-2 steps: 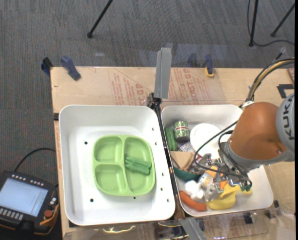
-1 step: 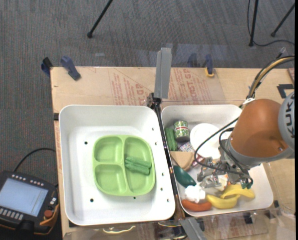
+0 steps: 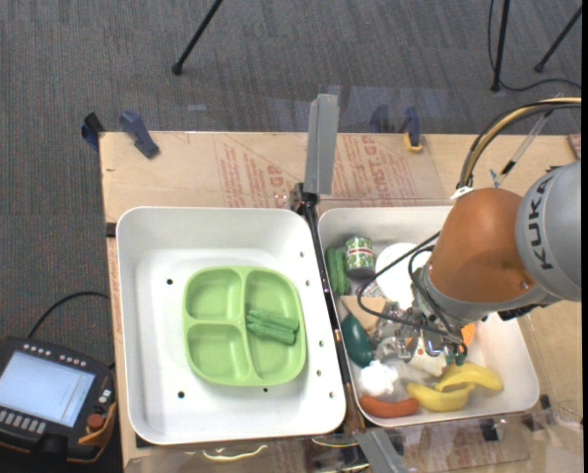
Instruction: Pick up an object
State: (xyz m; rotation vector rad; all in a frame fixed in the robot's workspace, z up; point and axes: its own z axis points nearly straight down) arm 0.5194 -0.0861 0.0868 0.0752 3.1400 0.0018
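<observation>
Down in the right bin [image 3: 526, 368], the gripper [image 3: 409, 341] hangs low over a pile of toys, and I cannot tell if it holds anything. Just beside it lie a yellow banana [image 3: 458, 386], a white lump [image 3: 377, 376] and a small green can [image 3: 359, 257]. Over in the left bin [image 3: 146, 264] sits a green tray [image 3: 215, 335] with a green stick [image 3: 273, 325] on it

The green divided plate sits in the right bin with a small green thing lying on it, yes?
Not quite: the camera view shows the green divided plate in the left bin, not the right one. A small green thing does lie on it.
</observation>
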